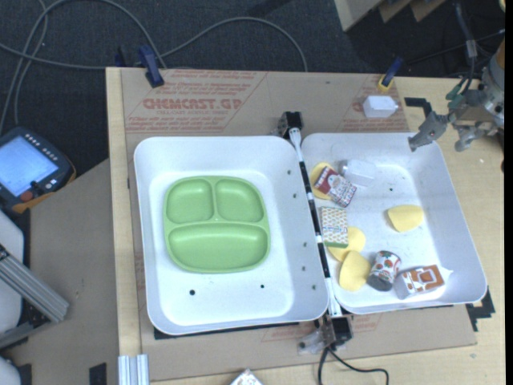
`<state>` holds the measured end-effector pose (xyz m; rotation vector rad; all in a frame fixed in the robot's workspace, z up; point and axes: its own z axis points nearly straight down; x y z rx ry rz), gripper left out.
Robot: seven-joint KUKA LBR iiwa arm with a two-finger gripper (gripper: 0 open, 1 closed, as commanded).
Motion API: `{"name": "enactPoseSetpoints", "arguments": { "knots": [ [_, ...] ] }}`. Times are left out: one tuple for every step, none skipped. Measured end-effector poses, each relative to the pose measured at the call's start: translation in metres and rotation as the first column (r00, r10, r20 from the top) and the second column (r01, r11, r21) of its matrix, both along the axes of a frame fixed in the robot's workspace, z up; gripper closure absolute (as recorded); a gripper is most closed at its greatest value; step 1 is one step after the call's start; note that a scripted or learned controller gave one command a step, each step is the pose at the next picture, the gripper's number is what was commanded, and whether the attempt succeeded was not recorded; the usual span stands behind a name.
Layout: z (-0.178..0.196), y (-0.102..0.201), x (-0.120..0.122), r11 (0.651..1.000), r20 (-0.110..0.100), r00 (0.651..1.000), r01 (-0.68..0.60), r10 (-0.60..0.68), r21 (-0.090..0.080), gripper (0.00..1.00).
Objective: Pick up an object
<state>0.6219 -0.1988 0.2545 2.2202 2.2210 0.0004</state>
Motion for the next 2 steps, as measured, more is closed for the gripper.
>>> {"name": "enactPoseSetpoints", "arguments": {
  "knots": [
    [-0.109,-0.012,-0.036,1.0,-0.003,1.0,0.001,-0.001,0.001,0.0],
    [-0.17,0.002,-0.066,1.0,-0.002,1.0,0.001,-0.001,0.001,0.0]
  ]
}}
